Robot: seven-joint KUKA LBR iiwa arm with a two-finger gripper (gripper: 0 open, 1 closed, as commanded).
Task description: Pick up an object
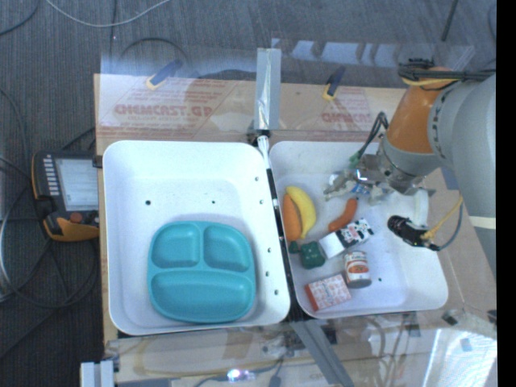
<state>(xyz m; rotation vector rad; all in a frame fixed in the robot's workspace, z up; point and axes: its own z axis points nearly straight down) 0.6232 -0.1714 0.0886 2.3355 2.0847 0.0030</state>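
Gripper [348,181] above carrot [345,213], empty; can't tell how wide it's set. Carrot looks light, stiff, slick — grab mid-body, across the narrow width.

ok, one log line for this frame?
gripper over right bin | above carrot | nothing held | tray in left bin

The arm [476,127] runs off the right edge. Print on the small can [355,268] and red packet [328,291] is too small to read.
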